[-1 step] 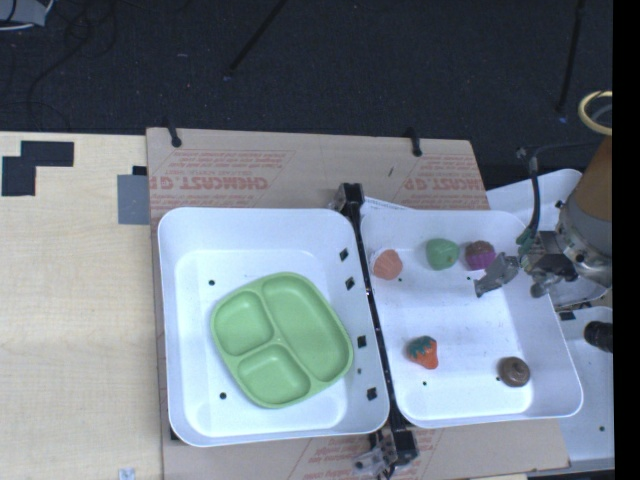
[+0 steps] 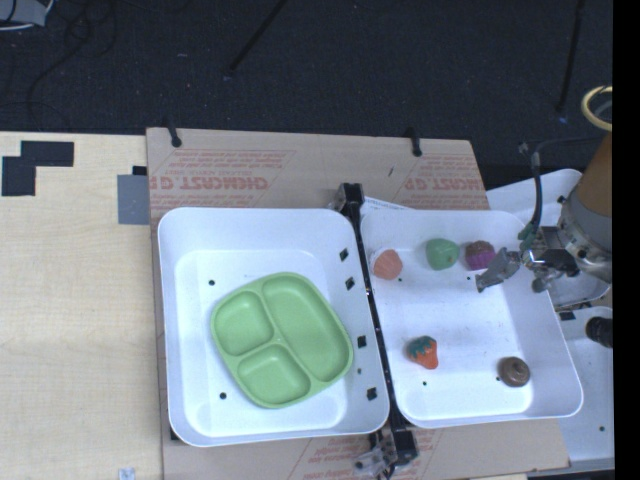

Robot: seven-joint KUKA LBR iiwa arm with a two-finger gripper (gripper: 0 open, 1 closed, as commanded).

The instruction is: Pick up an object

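Where we look down on the bench, left bin (image 2: 190, 268) bearing a green divided tray (image 2: 282, 340), right bin (image 2: 470, 388) scattered with small toys, our gripper (image 2: 510, 265) spread and unladen beside the purple piece (image 2: 479, 255), brown disc (image 2: 514, 371) nearer us.

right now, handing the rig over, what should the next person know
Gripper: over the right bin's far right edge, fingers open, holding nothing, close beside the purple item.
Right bin: peach item, green item, purple item, orange-and-green item, brown ring.
Left bin: green divided plate.
Done: nothing picked.
Left: grasp and lift one item.
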